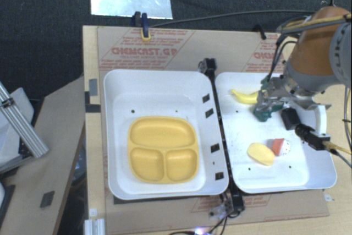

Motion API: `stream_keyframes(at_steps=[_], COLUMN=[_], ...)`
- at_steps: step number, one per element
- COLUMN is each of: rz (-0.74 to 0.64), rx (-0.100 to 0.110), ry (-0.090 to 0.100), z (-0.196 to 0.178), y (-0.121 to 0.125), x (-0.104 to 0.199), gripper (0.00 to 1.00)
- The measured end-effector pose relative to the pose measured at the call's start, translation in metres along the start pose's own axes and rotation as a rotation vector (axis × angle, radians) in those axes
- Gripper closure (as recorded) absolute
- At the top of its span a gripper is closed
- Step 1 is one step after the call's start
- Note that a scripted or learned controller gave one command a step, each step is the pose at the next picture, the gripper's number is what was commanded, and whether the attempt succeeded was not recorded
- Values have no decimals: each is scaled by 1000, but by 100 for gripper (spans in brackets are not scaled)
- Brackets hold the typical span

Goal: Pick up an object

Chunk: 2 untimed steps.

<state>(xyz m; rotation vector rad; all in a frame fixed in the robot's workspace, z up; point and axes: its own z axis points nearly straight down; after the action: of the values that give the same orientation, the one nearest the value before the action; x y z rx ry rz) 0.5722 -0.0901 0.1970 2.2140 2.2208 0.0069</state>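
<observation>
Yellow tray (pixel 163 149), pincer (pixel 264 104) by banana (pixel 244 97)

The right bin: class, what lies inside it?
Inside the right bin lie a banana, a yellow lump and a small red-and-white piece. A teal object sits under the end effector, which covers part of it.

Camera position: set above the bench (pixel 165 41), fixed.
Facing: turned downward at a slant, so the far edge of the bench is seen near the top of the frame.
Nearness: placed far enough off that the left bin (pixel 115 135) and the right bin (pixel 308 173) are both taken in whole.
Arm entry: the arm (pixel 319 52) is seen coming in from the right side.
Surroundings: dark floor (pixel 44 8) is taken in beyond the bench.
</observation>
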Motion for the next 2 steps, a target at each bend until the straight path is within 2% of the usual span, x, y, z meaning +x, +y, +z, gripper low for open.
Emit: stream_keyframes(at_steps=[1,2], rz=[0,-6], rx=[3,5], ry=[0,3], z=[-24,-32], y=[2,-4], x=[0,54], gripper=[100,100])
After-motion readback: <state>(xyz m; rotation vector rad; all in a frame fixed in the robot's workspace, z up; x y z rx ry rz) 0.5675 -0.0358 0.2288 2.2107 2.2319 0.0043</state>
